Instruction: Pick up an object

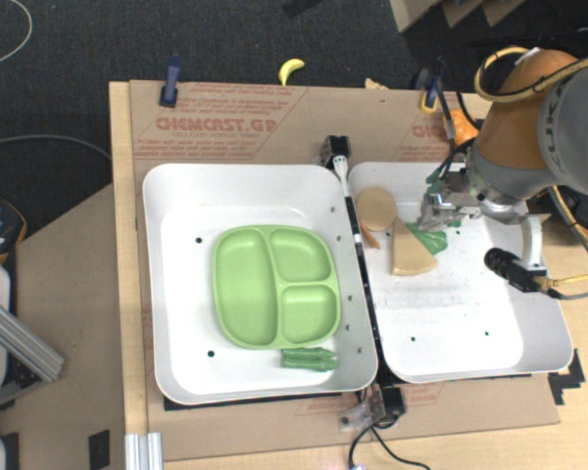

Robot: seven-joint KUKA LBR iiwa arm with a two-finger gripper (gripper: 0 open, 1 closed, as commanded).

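In the camera view, the gripper (pixel 439 215) hung low in the right bin (pixel 470 341), over a green object (pixel 431 237); whether it was apart or together could not be told. At its nine o'clock lay a tan disc (pixel 376 207), a tan wedge (pixel 412 255) at seven. The left bin (pixel 176 204) held a green divided plate (pixel 274 285), with a green pickle (pixel 309 359) at its five o'clock.
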